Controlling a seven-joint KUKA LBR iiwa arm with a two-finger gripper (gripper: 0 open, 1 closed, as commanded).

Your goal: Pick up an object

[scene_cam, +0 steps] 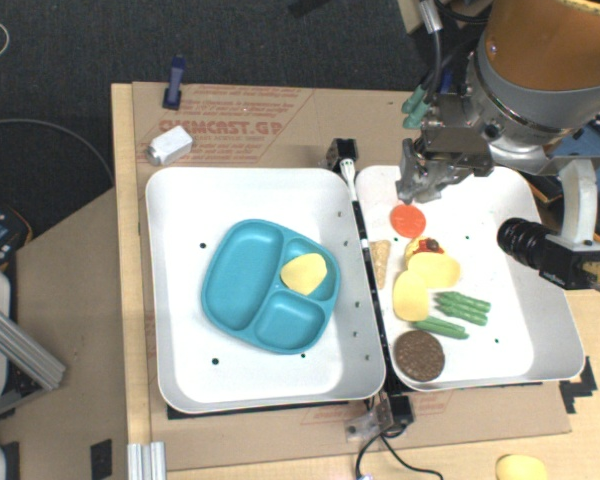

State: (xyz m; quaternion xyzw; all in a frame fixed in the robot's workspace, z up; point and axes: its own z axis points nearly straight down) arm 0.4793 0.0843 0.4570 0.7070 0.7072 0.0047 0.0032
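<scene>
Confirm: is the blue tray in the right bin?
No, the blue tray sits in the left bin, with a yellow piece in one of its compartments.

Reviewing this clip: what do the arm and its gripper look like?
The arm is bulky and rounded, with a broad orange band above a grey wrist section. Black cables run down its left side past small teal fittings. Below sits a dark grey metal gripper, blocky at its base and narrowing toward the tips.
</scene>
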